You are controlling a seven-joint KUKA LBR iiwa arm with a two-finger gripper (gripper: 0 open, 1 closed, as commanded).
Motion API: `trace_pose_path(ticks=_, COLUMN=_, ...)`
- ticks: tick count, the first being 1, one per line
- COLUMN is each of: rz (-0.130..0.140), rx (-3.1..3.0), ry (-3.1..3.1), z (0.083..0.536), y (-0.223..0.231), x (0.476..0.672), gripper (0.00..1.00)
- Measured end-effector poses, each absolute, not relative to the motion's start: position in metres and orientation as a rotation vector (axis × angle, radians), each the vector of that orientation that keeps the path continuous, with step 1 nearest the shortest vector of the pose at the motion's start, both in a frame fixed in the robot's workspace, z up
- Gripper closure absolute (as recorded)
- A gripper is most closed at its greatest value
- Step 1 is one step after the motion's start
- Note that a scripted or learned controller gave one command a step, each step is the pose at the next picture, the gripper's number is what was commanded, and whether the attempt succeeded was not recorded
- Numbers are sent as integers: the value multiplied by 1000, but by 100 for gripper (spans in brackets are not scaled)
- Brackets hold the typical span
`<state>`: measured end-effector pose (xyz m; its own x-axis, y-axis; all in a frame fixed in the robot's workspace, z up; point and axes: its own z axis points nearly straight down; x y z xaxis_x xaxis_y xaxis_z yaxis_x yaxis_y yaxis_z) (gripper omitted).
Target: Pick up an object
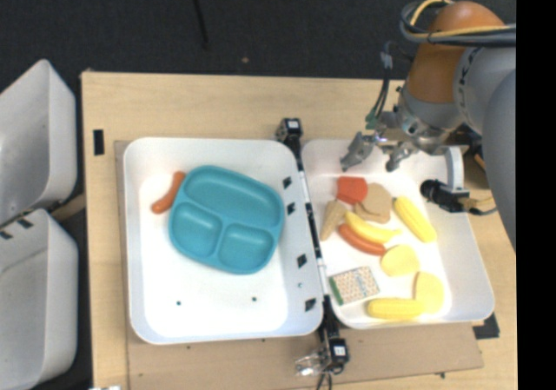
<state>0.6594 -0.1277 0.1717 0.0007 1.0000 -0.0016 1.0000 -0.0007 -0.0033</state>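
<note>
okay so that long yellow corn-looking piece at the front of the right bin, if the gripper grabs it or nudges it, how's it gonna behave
The yellow corn piece looks like rigid moulded toy food, so it should stay stiff and is probably light. It looks rounded and lies on its side on the smooth bin floor, so a nudge may roll or slide it. Its smooth surface could slip between the fingers of the gripper.

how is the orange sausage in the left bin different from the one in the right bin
The sausage in the left bin lies alone on bare white floor, touching the edge of the blue tray; the sausage in the right bin is wedged in a pile, partly under a banana. The left one looks paler orange, the right one redder. Both are slim, curved and lying flat.
</note>
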Motion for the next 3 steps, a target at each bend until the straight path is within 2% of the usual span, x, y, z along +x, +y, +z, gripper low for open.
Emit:
trace_pose_path(ticks=1, rz=6, rx=-2218, ry=-2223, z=109, y=-124, x=659, gripper=0)
trace_pose_path(ticks=2, rz=3, rx=-2221, ry=-2224, z=101, y=-125, x=660, gripper=0)
trace_pose_path(ticks=3, rz=0, rx=-2224, ry=-2225, z=112, y=-125, x=660, gripper=100)
